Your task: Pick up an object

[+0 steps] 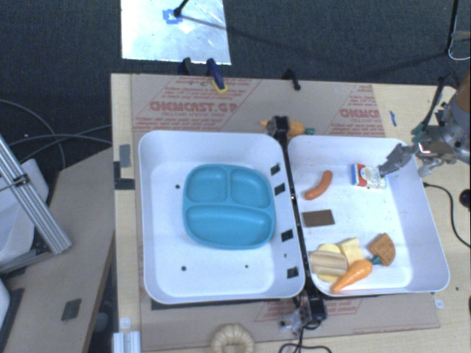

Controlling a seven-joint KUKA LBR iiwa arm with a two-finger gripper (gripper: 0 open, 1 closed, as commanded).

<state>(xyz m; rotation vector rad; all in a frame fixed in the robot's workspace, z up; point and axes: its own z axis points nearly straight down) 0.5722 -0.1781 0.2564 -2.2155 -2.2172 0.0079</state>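
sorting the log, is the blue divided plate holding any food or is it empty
Empty. The blue plate in the left bin shows bare compartments; the sausage and carrot lie in the right bin.

A dark carpet [331, 20] covers the floor around the counter [121, 197]. A shiny metal sheet [175, 20] lies on the carpet at top, catching bright light. Printed cardboard [243, 101] covers the counter top. Black cables [44, 134] trail across the floor at left, near a slanted aluminium rail [29, 201].
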